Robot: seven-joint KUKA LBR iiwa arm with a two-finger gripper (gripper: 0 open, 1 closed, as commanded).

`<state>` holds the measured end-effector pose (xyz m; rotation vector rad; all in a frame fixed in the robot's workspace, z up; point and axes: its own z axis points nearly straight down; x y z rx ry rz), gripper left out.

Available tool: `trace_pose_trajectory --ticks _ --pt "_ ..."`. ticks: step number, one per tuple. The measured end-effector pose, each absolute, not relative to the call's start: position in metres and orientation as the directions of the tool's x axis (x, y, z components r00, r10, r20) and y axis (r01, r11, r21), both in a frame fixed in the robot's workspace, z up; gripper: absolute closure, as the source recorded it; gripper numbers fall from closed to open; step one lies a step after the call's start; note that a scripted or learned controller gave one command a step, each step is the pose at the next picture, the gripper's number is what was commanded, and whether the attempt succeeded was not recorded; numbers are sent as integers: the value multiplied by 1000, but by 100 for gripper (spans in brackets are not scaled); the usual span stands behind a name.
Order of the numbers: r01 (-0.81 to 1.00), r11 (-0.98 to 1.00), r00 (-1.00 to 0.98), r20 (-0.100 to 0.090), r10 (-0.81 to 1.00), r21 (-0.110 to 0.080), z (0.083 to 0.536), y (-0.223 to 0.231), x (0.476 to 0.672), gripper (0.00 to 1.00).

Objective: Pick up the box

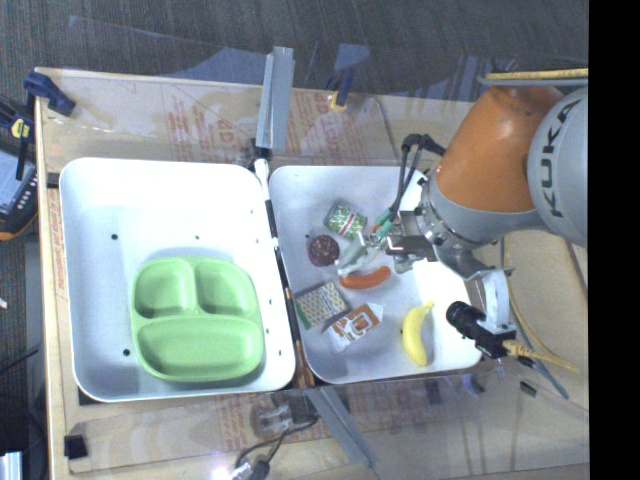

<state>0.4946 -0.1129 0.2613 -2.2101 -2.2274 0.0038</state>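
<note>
While the grey arm (500,168) reaches over the right bin (300,208), its gripper (385,243) hangs low just above the orange sausage (365,278), and whether it is wide, narrow or holding anything cannot be told. A patterned box (322,304) lies flat near the bin's left wall, touching a brown-and-white packet (356,323); a banana (416,334), a dark round item (322,249) and a green packet (344,218) lie around them. A green divided tray (198,320) sits in the left bin (100,208).
</note>
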Motion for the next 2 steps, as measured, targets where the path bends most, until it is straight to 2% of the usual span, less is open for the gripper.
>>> trace_pose_trajectory --ticks 1,2 --pt "1000 31 -31 -11 999 -2 92 -112 528 0" --pt "999 40 -40 -8 999 -2 101 -110 528 100"
